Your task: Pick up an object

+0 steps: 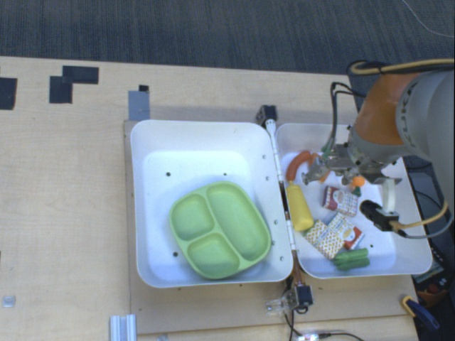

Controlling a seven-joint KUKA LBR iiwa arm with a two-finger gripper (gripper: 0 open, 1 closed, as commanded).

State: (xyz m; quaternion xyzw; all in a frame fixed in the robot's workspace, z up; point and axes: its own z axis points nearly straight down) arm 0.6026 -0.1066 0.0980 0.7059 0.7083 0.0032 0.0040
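You have the arm [416, 109] reaching over the right bin [409, 261], with the pincer [341, 170] lowered among the clutter near that bin's far half. Whether its fingers are apart or together I cannot tell from this angle; the metal parts blur into the things beneath, and nothing shows clearly between them. So judge the pick as not yet done: every candidate lies in the right bin. Against that bin's left wall lies a yellow corn-like piece [299, 208], with a curved orange-red piece [298, 163] just beyond it, close to the pincer. Nearer the bin's middle sit a small red-and-white packet [341, 201] and a patterned box [330, 236]; a green piece [352, 259] lies toward the bin's near wall. The left bin [153, 144] across the shared wall carries a green divided plate [220, 229], untouched. What remains, as far as I can judge: close on one item, lift it clear of the bin
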